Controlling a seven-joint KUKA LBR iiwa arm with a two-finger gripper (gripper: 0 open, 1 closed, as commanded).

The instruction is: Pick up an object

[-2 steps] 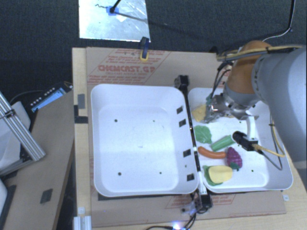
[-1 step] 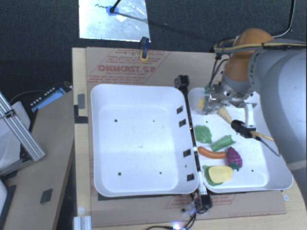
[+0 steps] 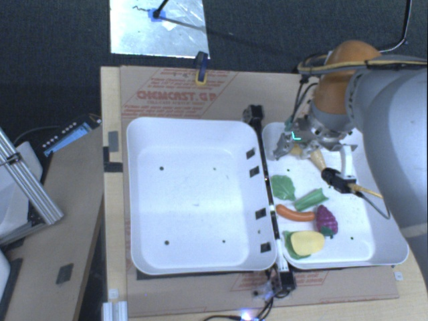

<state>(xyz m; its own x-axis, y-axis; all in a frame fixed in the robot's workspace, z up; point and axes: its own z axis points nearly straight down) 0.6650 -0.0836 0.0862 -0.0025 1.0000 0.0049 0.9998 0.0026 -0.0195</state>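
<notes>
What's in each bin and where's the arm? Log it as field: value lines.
left bin: bare white floor
right bin: toy food
items: green leaf, green pod, orange carrot, purple grapes, yellow piece
gripper: low over the right bin's far end
arm: reaching in from the right

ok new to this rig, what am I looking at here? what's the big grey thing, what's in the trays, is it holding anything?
One camera, fixed above the bench, looks down at a slant. The big grey shape with the orange band on the right is a robot arm; it reaches in from that side. Its claw sits low over the far end of the right bin. Whether anything is in it cannot be told from here. That bin holds toy food: a green leafy piece, a green pod, an orange carrot, a purple grape bunch and a yellow piece. The left bin sits beside it, touching along a row of black clips.
</notes>
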